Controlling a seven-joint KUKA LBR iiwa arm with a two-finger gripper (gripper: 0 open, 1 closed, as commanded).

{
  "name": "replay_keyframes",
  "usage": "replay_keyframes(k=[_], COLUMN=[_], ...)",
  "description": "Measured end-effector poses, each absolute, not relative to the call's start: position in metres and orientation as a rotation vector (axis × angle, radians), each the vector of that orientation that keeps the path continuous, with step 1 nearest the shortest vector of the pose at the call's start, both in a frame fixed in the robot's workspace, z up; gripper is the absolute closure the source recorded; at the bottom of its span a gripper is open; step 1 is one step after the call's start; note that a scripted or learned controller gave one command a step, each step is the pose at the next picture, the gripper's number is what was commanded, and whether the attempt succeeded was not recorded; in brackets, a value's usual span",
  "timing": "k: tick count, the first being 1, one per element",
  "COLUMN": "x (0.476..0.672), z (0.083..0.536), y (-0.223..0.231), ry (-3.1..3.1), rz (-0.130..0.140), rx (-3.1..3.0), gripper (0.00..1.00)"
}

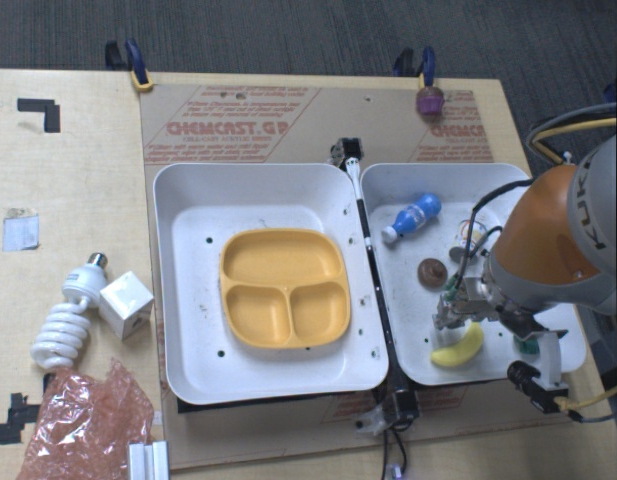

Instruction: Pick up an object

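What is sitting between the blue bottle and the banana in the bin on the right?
In the camera view, a small brown round object lies on the bin floor between the blue bottle and the banana. The gripper is there too, just above the banana.

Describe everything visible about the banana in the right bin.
The banana is small, yellow and smooth, probably a plastic toy. It lies flat on the floor of the right bin, near the front wall, curved with its ends turned up toward the back. The claw sits right at its upper edge, seemingly touching it, and hides part of it. No other object touches it.
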State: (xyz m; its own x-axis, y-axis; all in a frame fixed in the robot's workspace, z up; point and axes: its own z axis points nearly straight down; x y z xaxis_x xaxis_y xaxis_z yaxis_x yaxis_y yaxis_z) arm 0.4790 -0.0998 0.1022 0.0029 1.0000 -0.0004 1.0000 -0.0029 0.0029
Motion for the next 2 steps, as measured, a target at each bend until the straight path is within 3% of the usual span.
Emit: replay_keyframes(k=[1,2], x=[0.4785,0.4784], z=[0.1923,0.1923], y=[-0.0301,-0.0301], ry=[2.221,2.222], rz=[0.001,0.001], rx=[2.219,2.218], gripper=[1.0,0.0])
